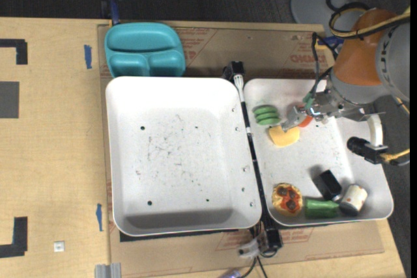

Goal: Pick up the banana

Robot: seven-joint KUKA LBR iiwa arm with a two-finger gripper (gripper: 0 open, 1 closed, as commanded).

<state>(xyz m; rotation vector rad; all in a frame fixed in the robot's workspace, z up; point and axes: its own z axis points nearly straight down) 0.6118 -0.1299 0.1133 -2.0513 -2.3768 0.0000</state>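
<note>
The pale yellow, curved toy banana (285, 135) is lying in the upper left part of the right-hand shallow white plastic bin (384, 205), just below a green ridged toy (265, 114). The grey arm's gripper (302, 115) is being held low over the bin just beside the banana's upper right end, with a small orange piece (305, 121) lying under it. Whether the gripper is released or clenched cannot be told, and nothing is being seen in its grasp.

For a clean pick, the gripper is probably best being shifted toward the banana's middle and turned across its narrow width, so that neither the green toy nor the orange piece is being caught along with it. The descent is likely best being kept slow, since a curved, smooth shape is apt to be squeezed out sideways.

Counted from the near edge outward: one round, pizza-like orange and red disc (287, 197), one dark green cylinder (320, 208), one white and brown stubby piece (352, 197) and one black block (328, 183) are being found close together. Farther on come one banana, one orange piece and one green ridged toy. Two bins are being carried side by side on the desk (52, 140), the left-hand white bin (117, 140) being the wider. Behind it sits one teal divided plastic tray (144, 49).
</note>
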